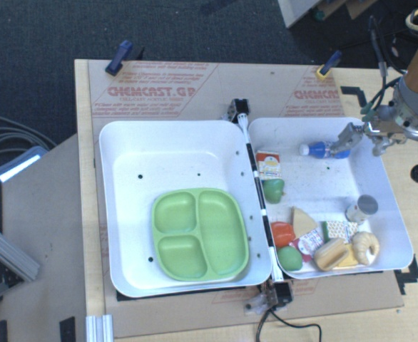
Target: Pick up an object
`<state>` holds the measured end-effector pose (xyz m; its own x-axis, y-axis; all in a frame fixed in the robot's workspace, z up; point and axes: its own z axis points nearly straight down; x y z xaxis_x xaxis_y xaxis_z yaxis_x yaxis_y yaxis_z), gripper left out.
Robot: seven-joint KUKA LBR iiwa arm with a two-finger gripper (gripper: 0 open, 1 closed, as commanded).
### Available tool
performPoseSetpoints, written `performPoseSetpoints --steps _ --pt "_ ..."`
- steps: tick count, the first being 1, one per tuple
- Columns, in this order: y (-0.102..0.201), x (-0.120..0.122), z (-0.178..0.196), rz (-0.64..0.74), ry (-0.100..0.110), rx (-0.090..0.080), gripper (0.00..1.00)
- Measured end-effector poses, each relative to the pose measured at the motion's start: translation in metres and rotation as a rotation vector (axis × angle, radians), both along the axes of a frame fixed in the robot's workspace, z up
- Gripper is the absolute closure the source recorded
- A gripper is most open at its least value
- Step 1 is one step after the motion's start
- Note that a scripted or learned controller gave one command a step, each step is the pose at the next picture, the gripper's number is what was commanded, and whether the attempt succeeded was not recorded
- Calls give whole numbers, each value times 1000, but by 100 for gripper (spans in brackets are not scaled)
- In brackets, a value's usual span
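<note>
**Gripper over far corner of right bin**

Two-finger grey gripper (366, 135) hangs at right white plastic bin's (391, 191) far side; fingers spread, nothing between them; small blue-and-white plastic bottle (323, 149) lies just left of fingertips; food toys heaped well below; green three-compartment plastic tray (198, 234) far left, in left white bin (123, 191).

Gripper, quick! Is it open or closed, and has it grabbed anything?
Gripper: cannot be told whether it is open or closed. It sits right beside the blue and white bottle in the right bin; no hold is visible.
</note>
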<state>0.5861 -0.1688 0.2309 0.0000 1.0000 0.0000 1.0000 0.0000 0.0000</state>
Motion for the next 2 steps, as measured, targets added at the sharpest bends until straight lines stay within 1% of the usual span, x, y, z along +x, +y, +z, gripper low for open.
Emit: performPoseSetpoints --steps 1,2 --pt "0 50 -89 1 1 0 0" --pt "-29 60 -143 0 1 0 0"
